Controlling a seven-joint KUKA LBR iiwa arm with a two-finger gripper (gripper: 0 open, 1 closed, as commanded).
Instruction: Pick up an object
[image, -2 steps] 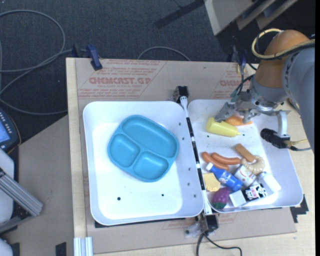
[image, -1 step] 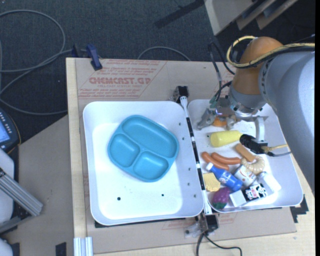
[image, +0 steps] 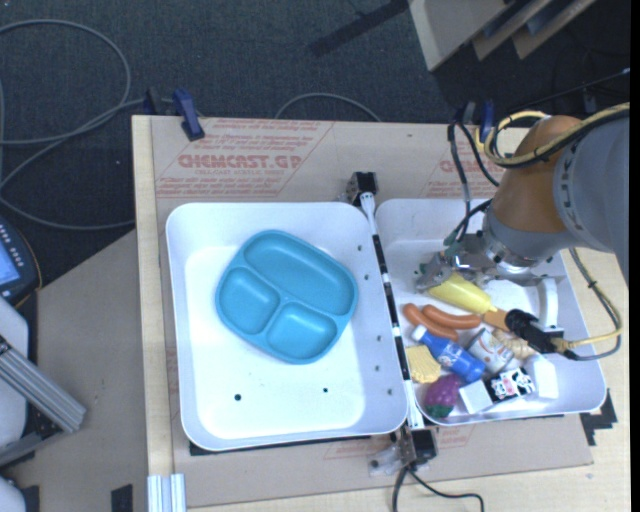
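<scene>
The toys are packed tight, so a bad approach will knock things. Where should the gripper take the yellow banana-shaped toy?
Grip the yellow banana-shaped toy across its thick middle, descending from above: it lies flat, long axis slanting, with an orange sausage-shaped toy close alongside.

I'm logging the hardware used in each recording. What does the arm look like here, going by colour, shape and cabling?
The arm is a thick, rounded grey body with a broad orange band above the wrist. Below the band sits a grey metallic wrist section. Black and yellow cables loop along the arm's upper side, and another black cable with a yellowish stretch trails over the right bin.
</scene>
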